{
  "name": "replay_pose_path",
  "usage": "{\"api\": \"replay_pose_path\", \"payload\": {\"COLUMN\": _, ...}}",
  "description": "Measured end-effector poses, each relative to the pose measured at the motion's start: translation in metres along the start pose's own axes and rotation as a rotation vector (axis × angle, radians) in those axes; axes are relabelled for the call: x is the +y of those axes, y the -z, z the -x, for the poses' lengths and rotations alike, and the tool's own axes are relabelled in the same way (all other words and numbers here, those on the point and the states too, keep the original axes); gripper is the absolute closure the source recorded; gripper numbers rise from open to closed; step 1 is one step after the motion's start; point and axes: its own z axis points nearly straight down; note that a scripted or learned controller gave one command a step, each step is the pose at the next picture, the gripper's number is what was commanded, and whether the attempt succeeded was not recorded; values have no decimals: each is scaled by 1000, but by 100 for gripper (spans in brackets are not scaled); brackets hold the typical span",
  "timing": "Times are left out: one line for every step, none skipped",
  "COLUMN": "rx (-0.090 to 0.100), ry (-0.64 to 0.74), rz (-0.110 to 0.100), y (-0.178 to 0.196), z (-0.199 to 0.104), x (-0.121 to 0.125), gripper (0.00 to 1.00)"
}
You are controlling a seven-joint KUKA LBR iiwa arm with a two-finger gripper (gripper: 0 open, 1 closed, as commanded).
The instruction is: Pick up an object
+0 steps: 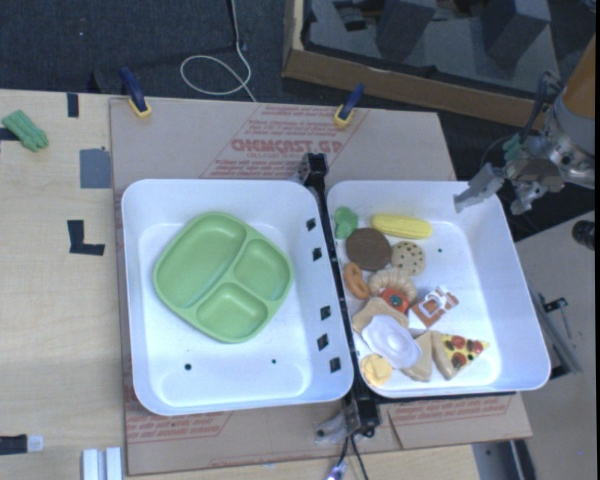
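The right bin [505, 268] holds a heap of toy food: a yellow corn cob [401, 227], a brown patty [367, 248], a spotted cookie [409, 258], a pretzel [356, 280], a fried egg [390, 343], a pizza slice [459, 350] and a small red and white piece [433, 306]. My gripper [498, 186] hangs above the bin's far right corner, clear of the food, its grey fingers [477, 188] spread and nothing between them.
The left bin [140, 268] bears a green divided plate [223, 275]. A black divider with clips [325, 268] runs between the bins. Blue clamps [134, 92] pin the cardboard at the back. A green object [25, 129] lies on the bench at far left.
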Motion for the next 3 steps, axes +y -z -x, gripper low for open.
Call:
{"api": "replay_pose_path", "payload": {"rx": 6, "ry": -2, "rz": -15, "y": -120, "z": -27, "x": -64, "gripper": 0}}
{"api": "replay_pose_path", "payload": {"rx": 0, "ry": 4, "rz": -3, "y": -197, "z": -87, "x": -15, "gripper": 0}}
{"api": "replay_pose_path", "payload": {"rx": 0, "ry": 1, "rz": 2, "y": -192, "z": -93, "x": 33, "gripper": 0}}
